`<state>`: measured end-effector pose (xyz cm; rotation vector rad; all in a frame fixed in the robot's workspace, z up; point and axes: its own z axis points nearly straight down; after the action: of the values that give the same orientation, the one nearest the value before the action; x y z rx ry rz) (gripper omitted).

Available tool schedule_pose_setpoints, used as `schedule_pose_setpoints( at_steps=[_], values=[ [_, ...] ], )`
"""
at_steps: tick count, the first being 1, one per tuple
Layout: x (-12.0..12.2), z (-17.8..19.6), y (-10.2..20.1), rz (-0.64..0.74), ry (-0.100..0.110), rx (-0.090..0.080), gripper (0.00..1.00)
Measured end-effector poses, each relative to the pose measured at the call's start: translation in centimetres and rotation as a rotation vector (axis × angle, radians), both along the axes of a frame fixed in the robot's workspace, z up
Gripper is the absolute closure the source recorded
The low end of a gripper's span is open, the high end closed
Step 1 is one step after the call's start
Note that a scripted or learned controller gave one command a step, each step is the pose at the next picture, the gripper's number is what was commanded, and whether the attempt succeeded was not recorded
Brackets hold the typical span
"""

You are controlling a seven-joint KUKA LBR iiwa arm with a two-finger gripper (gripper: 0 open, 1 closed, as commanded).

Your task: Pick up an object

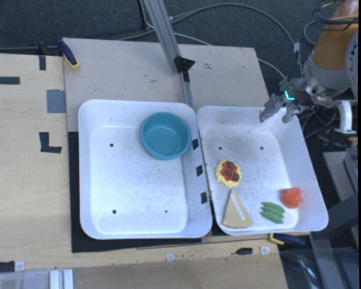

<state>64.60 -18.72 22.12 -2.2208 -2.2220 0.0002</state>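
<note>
1. Nearest the camera, along the front wall of the right bin (pixel 301 161), lie three small things: a pale wedge like a pizza slice (pixel 236 212), a green pea pod (pixel 272 212) just beside it, and a small red piece (pixel 291 197) near the bin's right wall.
2. A little further back in the same bin sits a yellow round topped with red (pixel 228 173), touching or almost touching the wedge's tip.
3. The left bin (pixel 108 215) holds one thing, a blue bowl (pixel 165 135), upright in its far right corner.
4. At the far right corner of the right bin hangs the gripper (pixel 277 111), its two jaws spread apart with nothing between them. It is well apart from every object.
5. My reading is that the task is at its approach step: no object is yet picked, and any of these would do.
6. The next move calls for the arm to travel forward over the right bin, centre the spread jaws over one item, then descend. The flat wedge and round look hard to pinch; the red piece or pod seem better bets.
</note>
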Motion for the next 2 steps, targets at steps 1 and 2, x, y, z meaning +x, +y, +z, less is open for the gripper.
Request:
schedule_pose_setpoints(
  at_steps=[1, 2],
  values=[
    [0.0, 0.0, 0.0, 0.000, 0.000, 0.000, 0.00],
    [0.2, -6.1, 0.6, 0.000, 0.005, 0.001, 0.00]
  ],
)
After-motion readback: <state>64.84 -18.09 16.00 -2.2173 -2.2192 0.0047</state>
